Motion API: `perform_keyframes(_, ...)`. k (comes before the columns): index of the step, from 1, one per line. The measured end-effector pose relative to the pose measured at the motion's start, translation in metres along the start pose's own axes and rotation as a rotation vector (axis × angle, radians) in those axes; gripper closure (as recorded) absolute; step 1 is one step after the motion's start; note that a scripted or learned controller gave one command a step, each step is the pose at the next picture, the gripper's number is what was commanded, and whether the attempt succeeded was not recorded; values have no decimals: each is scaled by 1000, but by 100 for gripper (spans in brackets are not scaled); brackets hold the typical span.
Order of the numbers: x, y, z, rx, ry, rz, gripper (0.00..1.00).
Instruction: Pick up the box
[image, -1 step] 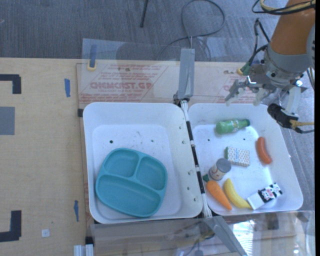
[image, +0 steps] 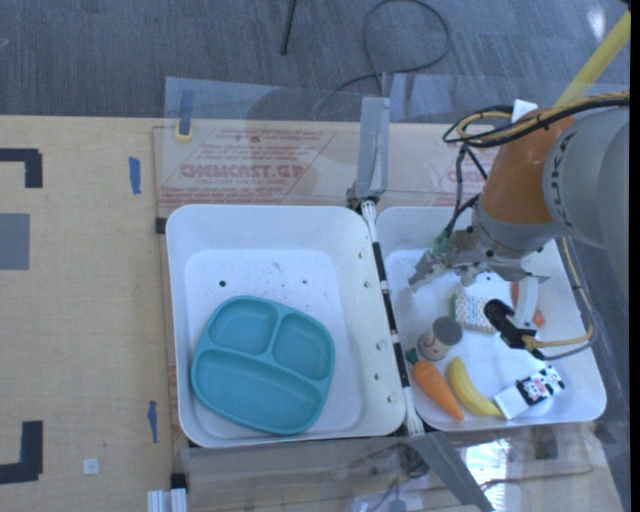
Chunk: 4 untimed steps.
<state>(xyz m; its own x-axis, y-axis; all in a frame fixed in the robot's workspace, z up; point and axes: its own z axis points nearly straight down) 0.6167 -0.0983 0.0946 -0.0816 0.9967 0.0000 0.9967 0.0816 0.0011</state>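
We note the hand (image: 480, 300) above the small white black-patterned box (image: 532, 390) in the right white bin (image: 590, 400); finger state undeterminable.

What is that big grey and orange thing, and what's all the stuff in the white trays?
That's a robot arm, photographed from a camera above the bench. It reaches in from the right, and its gripper is over the right bin. That bin holds a carrot, a banana, a small can and a little black-and-white box, which it should pick up. The left bin holds a teal divided plate. I can't tell whether it is holding anything.
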Motion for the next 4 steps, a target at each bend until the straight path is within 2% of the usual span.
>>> perform_keyframes(1, -48, 42, 8, 36, 16, 172, 0)
perform_keyframes(2, -48, 42, 8, 36, 14, 172, 0)
perform_keyframes(3, -93, 44, -25, 2, -1, 418, 0)
perform_keyframes(4, -91, 48, -39, -8, -3, 412, 100)
